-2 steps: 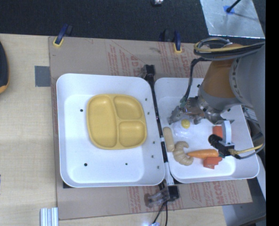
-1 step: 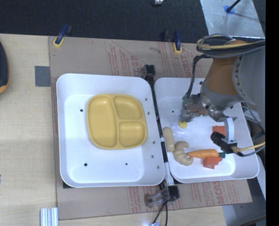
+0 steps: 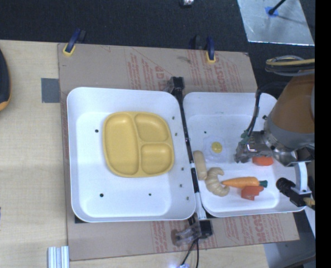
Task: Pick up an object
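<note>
The end effector point(image 3: 248, 149) sits low inside the right bin point(image 3: 221, 113), near that bin's right wall, with the grey arm point(image 3: 291, 119) coming in over the counter's right edge. Whether it is open or closed on anything I cannot tell: the metal tip is small and partly blurred.

Just beside it, toward the right wall, lies a small red-orange piece point(image 3: 262, 161), very close to the tip; contact cannot be made out. Toward the bin's front edge lies a carrot point(image 3: 240, 181) on its side, and a red chunk point(image 3: 251, 192) lies touching or just beside it at the front. Left of the carrot, a pale curled piece point(image 3: 215, 181) rests near the wall shared with the left bin, and a beige elongated item point(image 3: 199, 162) lies along that wall. A small yellow round thing point(image 3: 216, 147) sits near the bin's middle, apart from the rest.

The left bin point(image 3: 81, 149) carries a yellow divided plate point(image 3: 137, 144) with three compartments, lying flat near its centre. Both bins rest on a cardboard sheet point(image 3: 126, 66) clamped at the counter's far edge.
</note>
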